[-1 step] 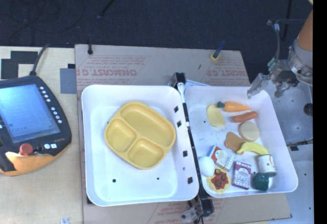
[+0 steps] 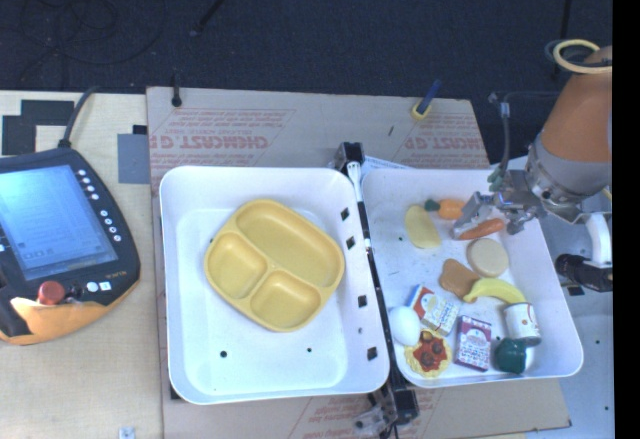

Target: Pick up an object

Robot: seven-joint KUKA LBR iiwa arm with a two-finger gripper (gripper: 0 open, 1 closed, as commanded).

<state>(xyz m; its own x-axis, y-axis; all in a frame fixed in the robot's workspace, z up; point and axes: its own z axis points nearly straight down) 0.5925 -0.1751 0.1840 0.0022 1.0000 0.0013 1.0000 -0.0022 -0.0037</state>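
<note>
green can (image 2: 511, 356) front-right | banana (image 2: 494, 289) behind | end effector (image 2: 487, 212) over carrot (image 2: 482, 227)

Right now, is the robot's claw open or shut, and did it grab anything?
Gripper: cannot be told; it sits low in the right bin, right by the carrot, with nothing clearly held.
</note>
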